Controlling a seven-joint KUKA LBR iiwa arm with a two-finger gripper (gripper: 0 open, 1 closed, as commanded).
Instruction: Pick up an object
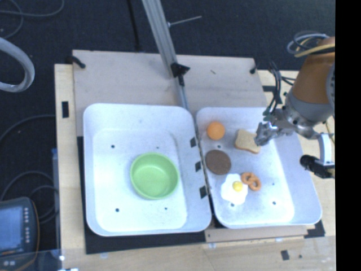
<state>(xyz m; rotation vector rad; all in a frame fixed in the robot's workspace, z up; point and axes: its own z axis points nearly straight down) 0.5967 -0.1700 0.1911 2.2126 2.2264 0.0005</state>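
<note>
In the right bin point(293, 208) lie an orange ball point(215, 131), a tan bread slice point(246, 141), a brown round patty point(218, 161), a fried egg point(234, 189) and a small orange pretzel point(251, 181). My gripper point(263, 135) hangs at the bread slice's right edge, over the bin's upper part, touching or nearly touching the slice. Its fingertips are too small and dark to read. A green bowl point(154, 175) sits in the left bin point(107, 129).
A slanted metal pole point(161, 30) rises behind the bins, ending at a clamp between them. Cables run down the arm point(313, 89) at the right. The bench's bare board lies behind both bins.
</note>
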